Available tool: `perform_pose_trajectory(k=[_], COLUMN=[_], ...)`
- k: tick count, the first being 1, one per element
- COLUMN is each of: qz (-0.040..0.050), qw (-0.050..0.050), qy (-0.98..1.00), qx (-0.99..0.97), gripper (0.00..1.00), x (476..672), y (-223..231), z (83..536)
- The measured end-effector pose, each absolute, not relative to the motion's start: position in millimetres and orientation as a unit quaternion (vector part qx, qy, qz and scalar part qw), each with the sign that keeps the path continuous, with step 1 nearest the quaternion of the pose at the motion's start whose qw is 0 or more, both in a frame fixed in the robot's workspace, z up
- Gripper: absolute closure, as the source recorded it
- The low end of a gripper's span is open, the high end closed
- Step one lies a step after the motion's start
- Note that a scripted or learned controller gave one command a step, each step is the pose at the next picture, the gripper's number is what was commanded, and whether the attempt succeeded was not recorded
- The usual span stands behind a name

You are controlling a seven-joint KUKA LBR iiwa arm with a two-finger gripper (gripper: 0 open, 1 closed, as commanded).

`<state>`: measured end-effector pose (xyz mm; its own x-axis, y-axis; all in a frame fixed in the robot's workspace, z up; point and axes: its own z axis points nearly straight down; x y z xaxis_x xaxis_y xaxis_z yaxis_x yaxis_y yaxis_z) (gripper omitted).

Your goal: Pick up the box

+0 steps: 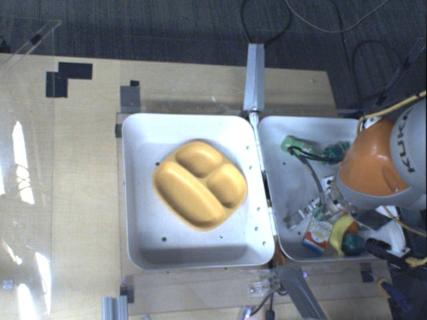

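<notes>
Down in the right bin (pixel 293 179), the arm (pixel 377 159) reaches over a clutter of small things near the table's front right corner. Its gripper (pixel 320 209) sits low among them, and whether it is clenched or released cannot be told. The box (pixel 315 237) lies just beside it, toward the front edge. A yellow loaf-shaped toy (pixel 200 184) fills the left bin (pixel 143 199).
</notes>
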<state>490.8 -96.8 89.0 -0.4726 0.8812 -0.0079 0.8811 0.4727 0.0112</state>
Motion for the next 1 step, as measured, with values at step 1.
perform_pose_trajectory(k=[1], qz=[0.0020], qw=[0.007], qy=[0.852], qx=[0.524], gripper=[0.00], x=[490.6], y=[-93.1], z=[89.0])
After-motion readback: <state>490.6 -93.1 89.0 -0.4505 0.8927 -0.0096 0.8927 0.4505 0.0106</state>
